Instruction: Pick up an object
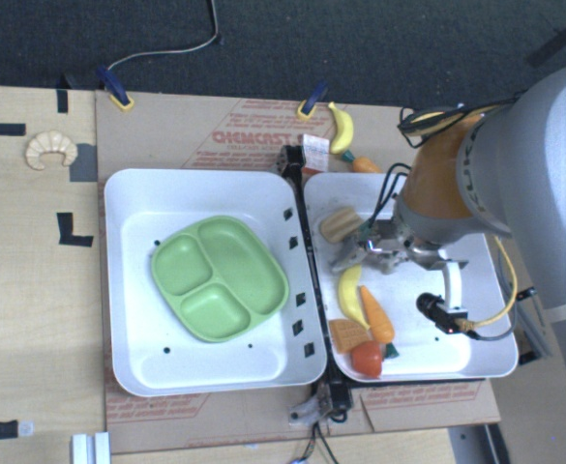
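Looming closest to the lens at the frame's right, the grey arm (pixel 539 177) with its orange band reaches down into the right bin (pixel 486 356), wrist over the bin's middle. Its jaws (pixel 360 251) hang just above the toy food, but from here I cannot tell whether they are parted or closed, and nothing shows between them. On the bench, the left bin (pixel 133 356) carries a green divided plate (pixel 220 276). Nearest under the tool lies a yellow banana (pixel 349 290), its long axis running top to bottom of the frame, touching an orange carrot (pixel 376 315) that slants down and right. A tan bread roll (pixel 341 224) sits above them, a red tomato (pixel 367 359) below. The banana looks light, stiff and smooth plastic, likely slippery; I'd grip across its narrow middle.
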### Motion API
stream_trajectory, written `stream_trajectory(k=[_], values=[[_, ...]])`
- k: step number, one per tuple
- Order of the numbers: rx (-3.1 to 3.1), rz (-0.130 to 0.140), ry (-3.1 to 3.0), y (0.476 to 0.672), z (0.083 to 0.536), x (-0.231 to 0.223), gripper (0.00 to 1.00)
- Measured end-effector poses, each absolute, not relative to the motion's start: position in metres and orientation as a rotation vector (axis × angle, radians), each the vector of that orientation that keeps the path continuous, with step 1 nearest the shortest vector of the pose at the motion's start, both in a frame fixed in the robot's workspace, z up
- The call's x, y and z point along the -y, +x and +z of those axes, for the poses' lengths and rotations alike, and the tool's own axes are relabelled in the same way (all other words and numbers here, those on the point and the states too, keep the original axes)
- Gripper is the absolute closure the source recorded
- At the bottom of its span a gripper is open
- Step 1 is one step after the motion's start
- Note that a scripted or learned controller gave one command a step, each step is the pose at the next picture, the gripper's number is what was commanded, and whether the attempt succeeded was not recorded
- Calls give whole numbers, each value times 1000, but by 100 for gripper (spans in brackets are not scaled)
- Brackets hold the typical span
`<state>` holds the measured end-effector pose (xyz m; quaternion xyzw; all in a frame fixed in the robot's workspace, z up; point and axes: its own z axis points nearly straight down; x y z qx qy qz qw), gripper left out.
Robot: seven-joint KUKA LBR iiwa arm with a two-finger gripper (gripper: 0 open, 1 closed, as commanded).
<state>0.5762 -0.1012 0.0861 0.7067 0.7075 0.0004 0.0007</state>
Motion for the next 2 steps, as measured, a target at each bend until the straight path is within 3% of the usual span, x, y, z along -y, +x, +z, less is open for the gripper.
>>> stream_trajectory(k=[1, 2], values=[[-2224, -6, 2219, 668, 85, 105, 0], [-2222, -8, 2217, 668, 95, 105, 100]])
